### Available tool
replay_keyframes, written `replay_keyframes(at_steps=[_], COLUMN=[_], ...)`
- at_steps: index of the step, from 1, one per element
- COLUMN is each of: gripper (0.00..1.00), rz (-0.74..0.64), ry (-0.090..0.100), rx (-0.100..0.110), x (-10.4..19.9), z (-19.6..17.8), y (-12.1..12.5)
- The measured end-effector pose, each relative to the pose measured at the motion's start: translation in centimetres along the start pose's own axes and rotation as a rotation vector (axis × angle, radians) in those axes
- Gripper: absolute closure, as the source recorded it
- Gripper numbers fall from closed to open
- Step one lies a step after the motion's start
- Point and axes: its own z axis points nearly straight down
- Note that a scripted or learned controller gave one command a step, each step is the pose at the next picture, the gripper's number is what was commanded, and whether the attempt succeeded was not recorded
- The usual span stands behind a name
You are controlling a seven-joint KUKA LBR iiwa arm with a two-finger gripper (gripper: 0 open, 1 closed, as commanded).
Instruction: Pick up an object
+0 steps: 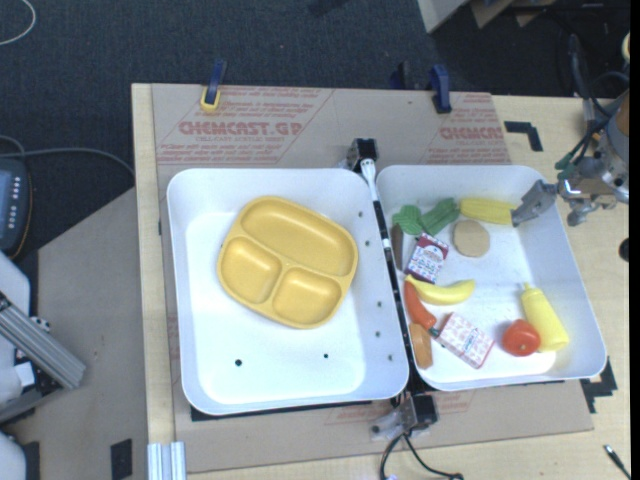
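My gripper (556, 206) hangs over the far right rim of the right bin (580, 268), open, with nothing between its fingers. One finger (530, 204) points toward a yellow corn-like piece (487, 209) just to its left. Toy food fills the right bin: a green vegetable (425, 216), a tan round cookie (471, 238), a red-and-white carton (427, 259), a banana (445, 291), a yellow bottle (543, 317), a red tomato (520, 338), a red-and-white box (466, 340) and an orange carrot (419, 311).
A yellow divided plate (288, 261) lies in the left bin (200, 348). A black divider strip (382, 258) runs between the bins. Blue and yellow clamps (211, 96) hold the board at the back edge.
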Motion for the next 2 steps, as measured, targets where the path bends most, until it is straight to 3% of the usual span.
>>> replay_keyframes(at_steps=[1, 2], gripper=[0.00, 0.00], rz=[0.001, -0.002], ry=[0.001, 0.003], rx=[0.000, 0.001], x=[-0.6, -0.1], z=[5.6, 11.6], y=[-0.8, 0.0])
